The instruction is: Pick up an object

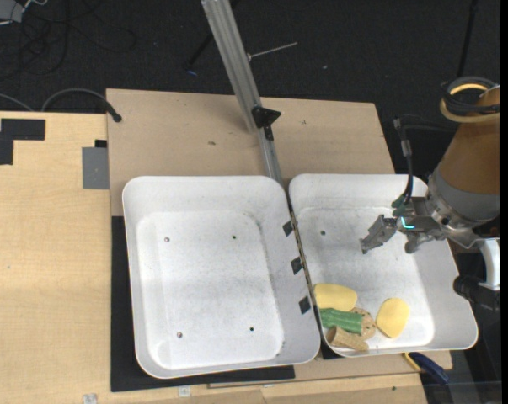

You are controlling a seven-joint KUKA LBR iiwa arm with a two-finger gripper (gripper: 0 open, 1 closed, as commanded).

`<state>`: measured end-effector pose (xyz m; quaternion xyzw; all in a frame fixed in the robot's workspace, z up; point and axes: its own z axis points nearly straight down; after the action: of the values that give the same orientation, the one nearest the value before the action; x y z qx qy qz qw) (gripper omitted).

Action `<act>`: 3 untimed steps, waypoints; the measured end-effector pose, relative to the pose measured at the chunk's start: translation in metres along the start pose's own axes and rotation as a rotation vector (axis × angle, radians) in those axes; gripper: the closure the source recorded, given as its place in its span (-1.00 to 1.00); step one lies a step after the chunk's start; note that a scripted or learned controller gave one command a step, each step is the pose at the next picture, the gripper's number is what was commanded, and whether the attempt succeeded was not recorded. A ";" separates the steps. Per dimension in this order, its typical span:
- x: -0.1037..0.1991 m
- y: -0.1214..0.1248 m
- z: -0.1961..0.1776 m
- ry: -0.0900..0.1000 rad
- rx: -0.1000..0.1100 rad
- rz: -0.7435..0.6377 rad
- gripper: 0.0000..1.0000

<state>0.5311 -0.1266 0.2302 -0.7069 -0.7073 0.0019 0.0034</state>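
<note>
Over the right bin (456,326), the gripper (398,235) hangs with fingers spread and nothing between them; near the front wall lie a yellow object (335,296), a green object (341,319), a tan object (349,337) and a second yellow object (393,316); no legible writing

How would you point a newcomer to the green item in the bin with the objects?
Look at the right-hand white bin and go to its near edge, where a small cluster of objects lies. The green object sits there just below an oblong yellow piece and beside a tan piece. It is the only green thing among yellow and tan neighbours.
</note>
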 end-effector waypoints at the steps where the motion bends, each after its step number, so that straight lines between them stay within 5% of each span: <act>1: -0.001 0.001 -0.002 -0.001 -0.004 0.003 -1.00; 3: -0.003 0.010 0.103 0.000 0.002 0.002 -1.00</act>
<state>0.5403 -0.1295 0.1272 -0.7076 -0.7066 0.0025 0.0042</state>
